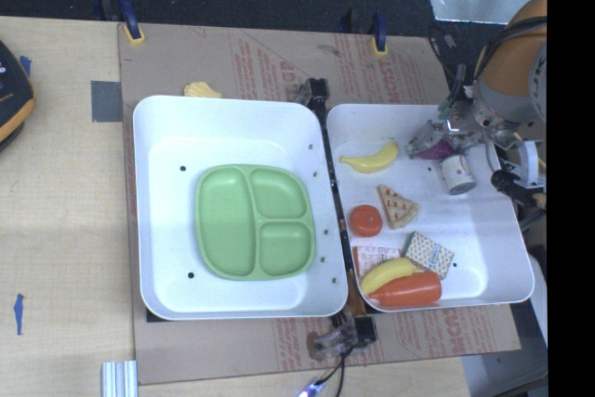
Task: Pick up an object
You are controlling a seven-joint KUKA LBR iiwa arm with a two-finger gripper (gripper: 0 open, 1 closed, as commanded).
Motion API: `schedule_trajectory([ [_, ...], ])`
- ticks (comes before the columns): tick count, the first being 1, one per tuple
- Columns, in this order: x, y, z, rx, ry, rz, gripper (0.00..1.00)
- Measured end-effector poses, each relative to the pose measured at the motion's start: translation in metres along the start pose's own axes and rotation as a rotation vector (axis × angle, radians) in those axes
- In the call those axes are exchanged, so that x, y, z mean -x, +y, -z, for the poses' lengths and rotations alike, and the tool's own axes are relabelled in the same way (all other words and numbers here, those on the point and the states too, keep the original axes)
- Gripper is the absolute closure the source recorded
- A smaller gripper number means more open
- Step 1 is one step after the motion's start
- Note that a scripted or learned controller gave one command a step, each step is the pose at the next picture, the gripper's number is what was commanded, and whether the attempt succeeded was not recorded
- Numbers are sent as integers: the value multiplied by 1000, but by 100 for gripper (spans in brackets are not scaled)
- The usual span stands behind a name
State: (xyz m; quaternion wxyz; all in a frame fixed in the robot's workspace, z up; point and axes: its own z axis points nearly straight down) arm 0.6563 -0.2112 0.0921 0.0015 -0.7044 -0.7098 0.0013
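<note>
My gripper hangs low over the far part of the right bin, reaching in from the right on the grey arm with its orange band. A small purple object lies right at the gripper's tip, partly hidden by it. A white can lies on its side just in front of the gripper. To the gripper's left lies a yellow banana. Nearer the front are a pizza slice, a red tomato, a patterned packet, a second banana and a red pepper.
The left bin holds a green divided plate. A yellow item lies on the cardboard behind the left bin. Clamps join the bins at the middle. A dark device sits at the bench's left edge.
</note>
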Motion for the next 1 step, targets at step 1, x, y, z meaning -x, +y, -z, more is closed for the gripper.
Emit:
schedule_trajectory([
  [1, 0, 0, 0, 0, 0, 0, 0],
])
